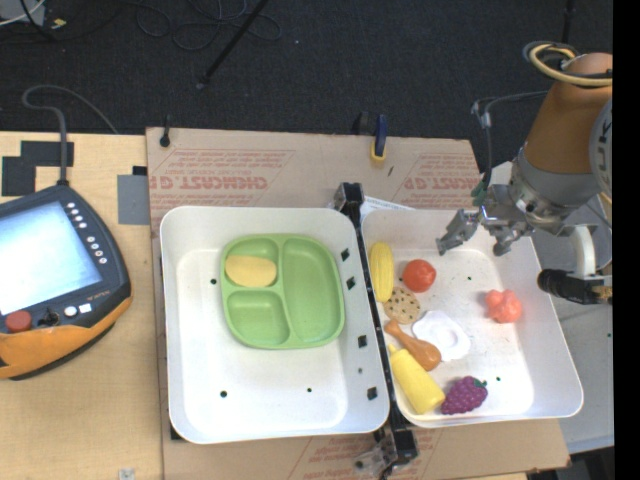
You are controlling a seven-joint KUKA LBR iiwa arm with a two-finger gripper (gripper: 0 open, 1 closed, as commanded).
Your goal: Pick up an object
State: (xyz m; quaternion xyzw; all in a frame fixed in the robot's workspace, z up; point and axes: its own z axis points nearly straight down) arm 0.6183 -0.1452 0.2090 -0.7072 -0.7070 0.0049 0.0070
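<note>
The tool point(480, 230) is held above the far edge of the right bin point(545, 368), with its fingers apart and nothing between them. The candidate objects are gathered in this bin: a tomato point(419, 274), a pink piece point(504, 306) and grapes point(464, 395), so a descent is probably intended.

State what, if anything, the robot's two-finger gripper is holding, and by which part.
Nothing is held: the two-finger gripper hangs open above the right shallow white bin.

One fixed camera looks down aslant on both white bins point(200, 388).
</note>
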